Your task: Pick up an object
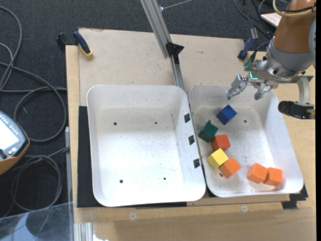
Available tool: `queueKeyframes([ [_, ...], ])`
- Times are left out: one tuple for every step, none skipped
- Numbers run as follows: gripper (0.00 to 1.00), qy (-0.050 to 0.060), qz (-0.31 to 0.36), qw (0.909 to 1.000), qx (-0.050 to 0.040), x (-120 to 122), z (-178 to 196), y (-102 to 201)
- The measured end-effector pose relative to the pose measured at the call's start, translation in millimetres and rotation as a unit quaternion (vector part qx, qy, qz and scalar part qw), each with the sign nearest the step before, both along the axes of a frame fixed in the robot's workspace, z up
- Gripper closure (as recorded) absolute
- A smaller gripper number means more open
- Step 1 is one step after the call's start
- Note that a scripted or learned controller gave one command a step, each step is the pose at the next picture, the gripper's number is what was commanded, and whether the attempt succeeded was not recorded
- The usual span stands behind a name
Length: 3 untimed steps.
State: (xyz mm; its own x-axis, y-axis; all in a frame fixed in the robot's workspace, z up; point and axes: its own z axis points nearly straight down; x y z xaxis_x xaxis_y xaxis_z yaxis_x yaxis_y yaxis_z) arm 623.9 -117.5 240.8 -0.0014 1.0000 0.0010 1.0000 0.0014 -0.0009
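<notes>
Nearest the camera, along the front wall of the right-hand shallow white plastic bin [288,149], two orange cubes lie touching each other: the larger orange cube [258,173] on the left and the smaller orange cube [274,176] on the right, both with their edges turned slightly off the bin's walls. A little to their left sits a third orange cube [230,166], touching a yellow cube [218,158] at its upper left corner. Just behind the yellow one is a red-orange cube [220,142], and against that, towards the bin's left wall, a dark green cube [208,132]. These four make a loose diagonal chain. Farther back, apart from the chain, a blue cube [226,114] rests on the bin floor, turned corner-on like a diamond; being a cube, it has no long axis to speak of.

The left-hand shallow white plastic bin [98,134] shows a bare floor with a few dark specks.

Farthest back, the silver two-finger gripper [250,88] hangs over the rear rim of the right bin, above and behind the blue cube and not touching it. Its two fingers are spread wide apart with nothing between them. Above it is the arm's orange-banded wrist [295,14].
</notes>
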Motion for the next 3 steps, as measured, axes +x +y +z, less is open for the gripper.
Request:
queueKeyframes([
  [0.0, 0.002, 0.0, 1.0, 0.0001, 1, -43, 5],
  [0.0, 0.004, -0.001, 1.0, 0.0003, -2, -107, 3],
  [0.0, 0.003, -0.001, 1.0, 0.0002, -3, -144, 4],
])
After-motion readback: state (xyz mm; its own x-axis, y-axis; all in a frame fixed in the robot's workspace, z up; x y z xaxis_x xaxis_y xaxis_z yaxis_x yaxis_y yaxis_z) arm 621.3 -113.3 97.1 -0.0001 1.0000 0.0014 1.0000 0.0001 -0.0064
